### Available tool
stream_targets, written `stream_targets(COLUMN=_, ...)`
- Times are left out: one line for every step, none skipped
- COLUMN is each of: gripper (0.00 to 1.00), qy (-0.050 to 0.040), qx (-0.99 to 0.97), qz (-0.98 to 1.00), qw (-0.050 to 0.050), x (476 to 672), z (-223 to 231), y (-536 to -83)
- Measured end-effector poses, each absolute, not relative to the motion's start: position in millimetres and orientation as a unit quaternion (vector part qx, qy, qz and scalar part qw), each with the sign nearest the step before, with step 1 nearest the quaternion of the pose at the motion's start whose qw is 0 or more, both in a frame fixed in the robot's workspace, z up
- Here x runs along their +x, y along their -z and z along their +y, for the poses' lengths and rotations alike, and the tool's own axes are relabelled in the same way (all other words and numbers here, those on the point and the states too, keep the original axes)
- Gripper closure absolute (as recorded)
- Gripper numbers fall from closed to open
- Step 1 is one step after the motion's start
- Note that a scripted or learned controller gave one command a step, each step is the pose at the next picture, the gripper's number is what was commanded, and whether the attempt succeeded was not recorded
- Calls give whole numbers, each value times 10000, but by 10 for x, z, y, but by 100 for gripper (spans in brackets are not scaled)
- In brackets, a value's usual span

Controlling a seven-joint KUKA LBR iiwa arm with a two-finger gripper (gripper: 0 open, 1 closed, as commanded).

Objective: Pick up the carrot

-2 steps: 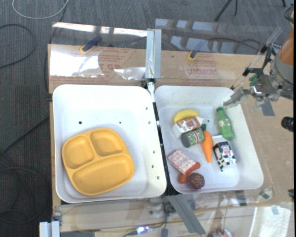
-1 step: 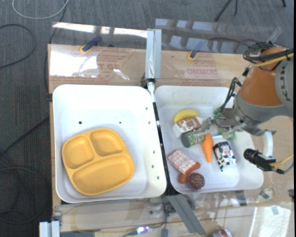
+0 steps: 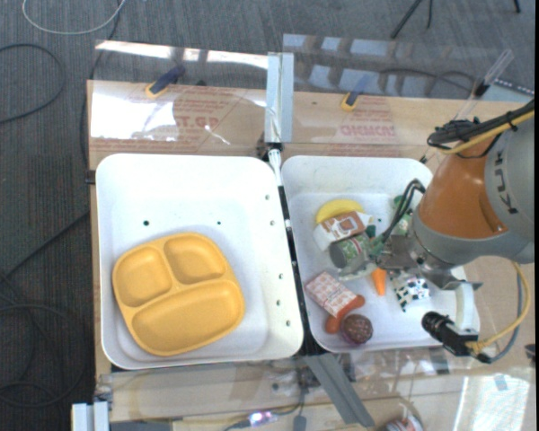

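Although the wrist of the arm (image 3: 472,214) hides most of the tool, the gripper (image 3: 388,260) seems to sit low in the right bin (image 3: 296,241), just above the carrot (image 3: 379,282); whether it is wide or narrow I cannot tell, and nothing is seen held in it. The carrot is a small orange piece lying on the bin floor, near the front, between a grey can (image 3: 349,251) and a black-and-white spotted toy (image 3: 411,291). I judge it is light and stiff, probably a smooth plastic toy, so it may slip or roll away if it is pinched near the thin tip. A grasp across the thicker middle looks safer, and the close neighbours leave little room beside it.

Around it the right bin is crowded: a yellow banana (image 3: 340,209) at the back, a small box (image 3: 341,227) under it, a pink packet (image 3: 325,290) and a dark round piece (image 3: 357,329) near the front edge. In the left bin (image 3: 108,241) lies a yellow divided plate (image 3: 177,291) with three compartments, with nothing in them.
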State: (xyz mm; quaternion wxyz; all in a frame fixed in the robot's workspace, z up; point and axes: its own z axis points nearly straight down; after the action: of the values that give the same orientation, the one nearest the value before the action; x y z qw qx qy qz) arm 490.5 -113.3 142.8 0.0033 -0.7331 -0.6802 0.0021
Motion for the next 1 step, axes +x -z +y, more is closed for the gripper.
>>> stream_targets(gripper=0, qy=-17, qx=-7267, qz=-6870, qw=18, x=5221, z=-1357, y=-1082)
